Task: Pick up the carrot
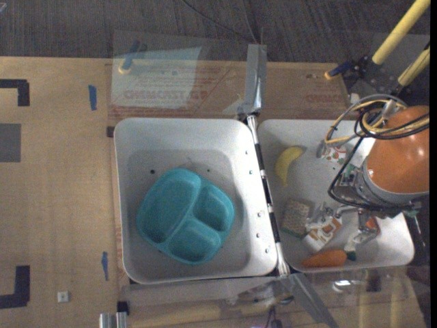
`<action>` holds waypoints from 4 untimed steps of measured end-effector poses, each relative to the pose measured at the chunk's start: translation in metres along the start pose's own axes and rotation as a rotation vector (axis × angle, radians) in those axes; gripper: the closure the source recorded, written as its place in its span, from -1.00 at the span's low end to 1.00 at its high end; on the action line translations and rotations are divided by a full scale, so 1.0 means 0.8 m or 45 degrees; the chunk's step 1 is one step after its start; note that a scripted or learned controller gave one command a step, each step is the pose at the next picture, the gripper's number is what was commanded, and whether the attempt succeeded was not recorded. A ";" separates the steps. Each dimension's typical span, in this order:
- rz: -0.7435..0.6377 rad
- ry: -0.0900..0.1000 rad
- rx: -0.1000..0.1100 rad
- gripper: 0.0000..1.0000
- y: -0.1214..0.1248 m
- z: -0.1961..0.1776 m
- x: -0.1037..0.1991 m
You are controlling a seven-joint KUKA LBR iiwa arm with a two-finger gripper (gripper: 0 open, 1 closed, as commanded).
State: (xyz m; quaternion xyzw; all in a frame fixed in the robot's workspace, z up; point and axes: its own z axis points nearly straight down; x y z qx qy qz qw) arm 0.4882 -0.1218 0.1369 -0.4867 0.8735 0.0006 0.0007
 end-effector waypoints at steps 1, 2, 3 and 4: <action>-0.024 -0.004 0.005 -1.00 -0.085 -0.119 0.007; -0.135 -0.004 0.001 -1.00 -0.098 -0.050 -0.013; -0.489 -0.004 0.006 -1.00 -0.119 -0.262 -0.004; -0.712 -0.002 0.000 -1.00 -0.047 -0.178 0.096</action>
